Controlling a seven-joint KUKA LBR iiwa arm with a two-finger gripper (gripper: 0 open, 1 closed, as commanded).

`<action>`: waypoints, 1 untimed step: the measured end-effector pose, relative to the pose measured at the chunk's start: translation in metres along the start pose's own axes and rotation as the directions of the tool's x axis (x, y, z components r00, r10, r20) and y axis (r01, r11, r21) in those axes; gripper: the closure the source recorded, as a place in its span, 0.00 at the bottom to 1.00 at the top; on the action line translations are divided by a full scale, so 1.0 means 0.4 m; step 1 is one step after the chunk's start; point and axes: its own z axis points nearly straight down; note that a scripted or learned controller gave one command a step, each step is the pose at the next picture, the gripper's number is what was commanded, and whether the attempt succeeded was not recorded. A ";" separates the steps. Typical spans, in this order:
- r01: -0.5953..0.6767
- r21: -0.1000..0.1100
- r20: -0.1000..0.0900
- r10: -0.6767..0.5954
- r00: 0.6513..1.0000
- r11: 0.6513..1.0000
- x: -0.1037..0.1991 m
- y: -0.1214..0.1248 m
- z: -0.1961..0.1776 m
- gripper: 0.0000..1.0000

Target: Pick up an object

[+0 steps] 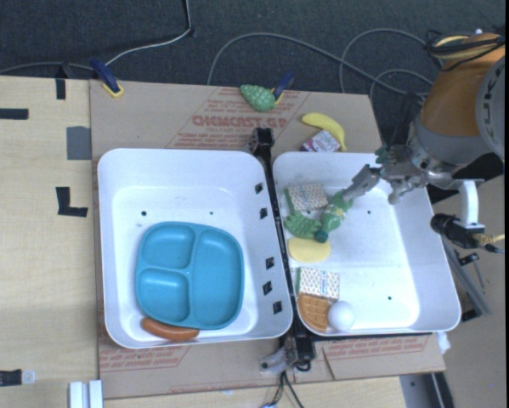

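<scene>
My gripper (353, 190) reaches in from the right over the upper part of the right bin (407, 253). Its tip sits just above a green bottle-shaped toy (331, 218) with a blue end, close to it or touching it; I cannot tell which. Beside that toy lie a checkered packet (307, 198), a green leafy toy (300, 224) and a yellow lemon-like piece (308, 250). Nearer the front of the bin are a patterned packet (319, 282), an orange waffle (313, 312) and a white ball (342, 315).
The left bin (127, 185) holds a blue divided plate (190, 274) and a sausage (169, 330) at its front edge. Behind the bins on the cardboard lie a green toy (258, 97), a banana (325, 126) and a small packet (325, 143). Cables run across the back.
</scene>
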 end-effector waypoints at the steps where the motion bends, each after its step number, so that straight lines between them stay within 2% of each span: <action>1: 0.000 0.002 0.000 0.000 1.000 1.000 0.020 0.123 0.252 0.00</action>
